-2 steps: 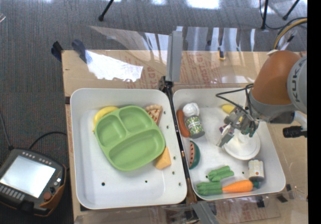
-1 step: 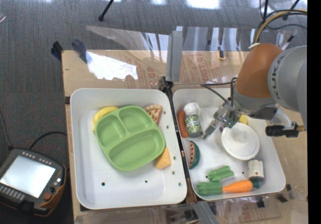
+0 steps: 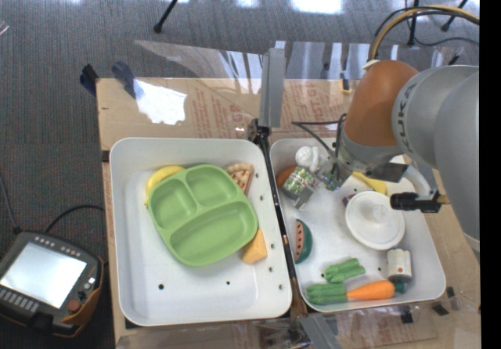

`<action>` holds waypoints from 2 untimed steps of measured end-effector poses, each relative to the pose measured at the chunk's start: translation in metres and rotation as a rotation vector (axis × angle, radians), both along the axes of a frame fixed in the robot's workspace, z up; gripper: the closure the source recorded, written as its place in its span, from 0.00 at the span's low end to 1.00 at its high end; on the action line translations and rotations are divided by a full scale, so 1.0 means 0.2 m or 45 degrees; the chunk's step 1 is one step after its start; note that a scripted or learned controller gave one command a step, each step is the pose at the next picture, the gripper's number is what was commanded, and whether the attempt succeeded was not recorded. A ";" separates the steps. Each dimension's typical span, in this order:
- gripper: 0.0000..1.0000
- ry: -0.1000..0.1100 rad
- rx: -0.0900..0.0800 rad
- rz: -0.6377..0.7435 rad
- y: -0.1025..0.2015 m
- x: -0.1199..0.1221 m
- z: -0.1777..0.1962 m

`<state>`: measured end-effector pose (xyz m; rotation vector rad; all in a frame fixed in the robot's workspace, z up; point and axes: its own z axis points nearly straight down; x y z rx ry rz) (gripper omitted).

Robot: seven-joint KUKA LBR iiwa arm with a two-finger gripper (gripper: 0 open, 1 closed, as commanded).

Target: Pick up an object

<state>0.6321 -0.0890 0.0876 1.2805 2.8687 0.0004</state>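
Reaching in from the right, the grey arm (image 3: pixel 438 128) hangs over the right bin (image 3: pixel 344 302). Its gripper (image 3: pixel 325 179) sits at a small green-labelled can (image 3: pixel 297 183) near the bin's upper left; whether the can is clamped cannot be told. In the left bin (image 3: pixel 133 277) lies a green divided plate (image 3: pixel 203 214). A white bowl (image 3: pixel 376 221), carrot (image 3: pixel 368 290) and watermelon slice (image 3: pixel 302 240) lie nearby.

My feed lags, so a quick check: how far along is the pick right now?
Done: the arm has reached into the right bin, with its tool down at the small green-labelled can. In hand: nothing that I can confirm; the can looks tilted beside the tool, but a grip is not visible. Left: securing and lifting an object. The carrot and white lid lie untouched.
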 end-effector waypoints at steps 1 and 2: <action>0.00 -0.004 -0.002 -0.108 -0.49 -0.03 0.15; 0.00 -0.007 0.003 -0.082 -0.61 -0.58 0.03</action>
